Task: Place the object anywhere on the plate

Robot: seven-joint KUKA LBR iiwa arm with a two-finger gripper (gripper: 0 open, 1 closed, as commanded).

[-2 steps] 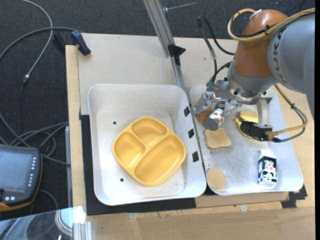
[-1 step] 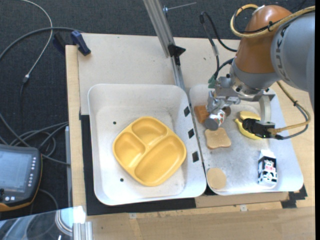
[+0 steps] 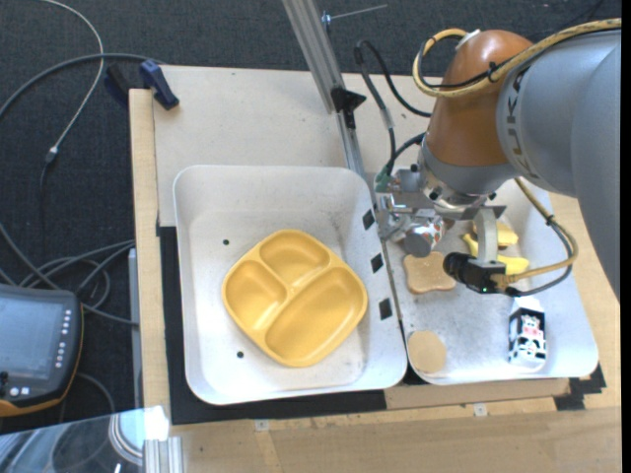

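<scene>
The yellow plate [image 3: 296,297] sits in the left bin [image 3: 202,215]. It has three little sections, and nothing lies on it. It is tilted a bit in the bin, near the middle.

The right bin [image 3: 572,348] holds the toys. There is a toast slice [image 3: 429,275] just beside the wall between the two bins. A round tan cookie [image 3: 427,351] lies below it, near the front edge. A small milk carton [image 3: 528,338] with black spots lies toward the right corner. A yellow banana [image 3: 496,241] peeks out from under the arm.

The jaws [image 3: 419,233] hang low over the right bin, just above the toast slice. The toast lies right below them, maybe touching, but I cannot tell if they are wide or narrow, or if they hold anything. The grey arm [image 3: 562,106] with its orange band comes in from the right.

Both bins rest on the desk [image 3: 246,116].
</scene>
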